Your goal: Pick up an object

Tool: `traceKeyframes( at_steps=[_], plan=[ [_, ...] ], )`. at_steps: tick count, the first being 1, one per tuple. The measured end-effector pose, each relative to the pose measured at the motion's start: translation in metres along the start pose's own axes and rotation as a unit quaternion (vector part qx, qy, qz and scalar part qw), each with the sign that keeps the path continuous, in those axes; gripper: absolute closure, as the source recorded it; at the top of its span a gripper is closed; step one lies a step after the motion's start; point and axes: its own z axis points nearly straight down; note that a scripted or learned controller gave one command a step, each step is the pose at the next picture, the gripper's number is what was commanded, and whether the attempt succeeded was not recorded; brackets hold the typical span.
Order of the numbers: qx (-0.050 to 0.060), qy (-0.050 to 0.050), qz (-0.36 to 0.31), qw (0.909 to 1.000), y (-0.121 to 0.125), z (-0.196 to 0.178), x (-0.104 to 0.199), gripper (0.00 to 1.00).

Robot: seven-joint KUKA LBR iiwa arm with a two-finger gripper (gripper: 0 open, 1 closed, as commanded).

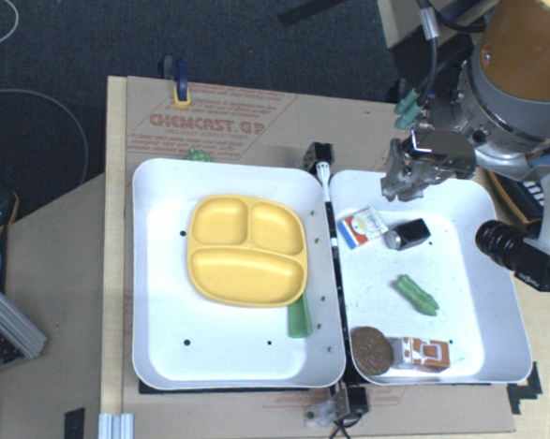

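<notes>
My gripper (401,186) hangs over the far left part of the right bin (494,304), just above a small red, white and blue carton (361,228). Nothing shows between its fingers. Right of the carton lies a short black cylinder (408,234). A green pod-shaped toy (417,294) rests in the middle of that bin. Near the bin's front edge sit a brown round disc (371,350) and a brown and white packet (424,354).
The left bin (158,281) holds a yellow divided plate (248,250) and a green stick (299,316) by its right wall. A black clamp (319,156) sits between the bins at the far edge. Cardboard underlies both bins.
</notes>
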Motion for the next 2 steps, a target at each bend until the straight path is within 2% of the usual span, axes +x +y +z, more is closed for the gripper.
traceKeyframes(
  at_steps=[1,2],
  plan=[
    [0.015,-0.002,-0.006,0.9999,-0.002,0.063,0.109,1.0],
    [0.012,-0.003,0.004,0.9999,0.023,0.067,0.04,1.0]
  ],
)
